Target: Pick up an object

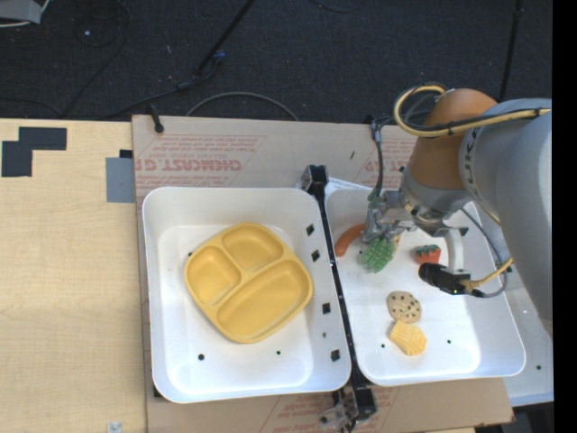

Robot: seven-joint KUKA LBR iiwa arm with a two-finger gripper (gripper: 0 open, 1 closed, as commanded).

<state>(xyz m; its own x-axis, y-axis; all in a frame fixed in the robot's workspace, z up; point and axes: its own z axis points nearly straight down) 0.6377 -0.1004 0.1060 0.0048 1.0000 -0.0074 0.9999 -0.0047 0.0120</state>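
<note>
My gripper [382, 230] hangs low over the back left part of the right bin [469, 354]. Directly under its tip lies a green, knobbly broccoli-like piece [377, 257], touching or nearly touching it. An orange sausage-shaped piece [348, 239] lies just left of the gripper, by the bin's left wall. To the gripper's right sits a small red and green piece [427, 253]. Nearer the front are a round chocolate-chip cookie [404, 307] and, below it, a yellow wedge [408, 339].
The left bin [171, 350] holds a yellow divided plate [248, 282]. A black divider [329, 278] runs between the two bins. The grey arm with its orange band [455, 142] and its cables cover the right bin's back right corner.
</note>
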